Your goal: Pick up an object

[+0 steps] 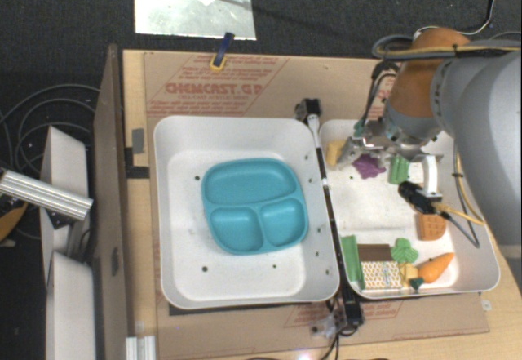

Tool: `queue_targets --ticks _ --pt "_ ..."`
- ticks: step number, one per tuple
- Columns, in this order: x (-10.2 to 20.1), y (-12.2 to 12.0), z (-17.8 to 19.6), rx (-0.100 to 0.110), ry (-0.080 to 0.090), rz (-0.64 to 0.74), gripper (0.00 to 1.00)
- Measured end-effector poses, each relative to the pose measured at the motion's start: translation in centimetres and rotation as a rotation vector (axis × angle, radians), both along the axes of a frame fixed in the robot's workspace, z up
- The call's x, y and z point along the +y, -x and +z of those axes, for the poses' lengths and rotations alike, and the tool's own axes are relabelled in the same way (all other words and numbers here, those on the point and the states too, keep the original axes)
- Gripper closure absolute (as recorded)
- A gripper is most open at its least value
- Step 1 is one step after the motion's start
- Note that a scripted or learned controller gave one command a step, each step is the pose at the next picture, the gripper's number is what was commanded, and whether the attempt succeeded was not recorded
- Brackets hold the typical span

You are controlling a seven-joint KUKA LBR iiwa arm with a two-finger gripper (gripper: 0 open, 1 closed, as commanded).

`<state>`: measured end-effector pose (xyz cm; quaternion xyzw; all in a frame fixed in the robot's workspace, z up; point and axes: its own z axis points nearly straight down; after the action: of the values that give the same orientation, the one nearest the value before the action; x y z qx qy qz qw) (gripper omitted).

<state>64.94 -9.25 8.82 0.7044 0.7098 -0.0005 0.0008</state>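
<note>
The reach-and-descend step is judged to be in hand: the grey arm (481, 105) is lowered into the right bin (489, 273), of two white bins on the worktop (245, 77), and its gripper (364, 148) is placed over the purple toy (369, 166) at the bin's far end, though whether the fingers are apart or together cannot be told, so the next move is judged to call for a closing on that toy and a straight lift. One blue divided tray (254, 205) is counted in the left bin (175, 268), and in the right bin one each of a green strip (350, 256), a brown block (374, 252), a waffle piece (430, 226), a carrot (434, 266), a green block (398, 168) and a yellow piece (333, 153).
</note>
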Motion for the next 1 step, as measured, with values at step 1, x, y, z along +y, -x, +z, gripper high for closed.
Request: queue_targets --ticks 1 --pt "-0.13 0.00 1.41 -0.003 -0.001 -0.001 1.00"
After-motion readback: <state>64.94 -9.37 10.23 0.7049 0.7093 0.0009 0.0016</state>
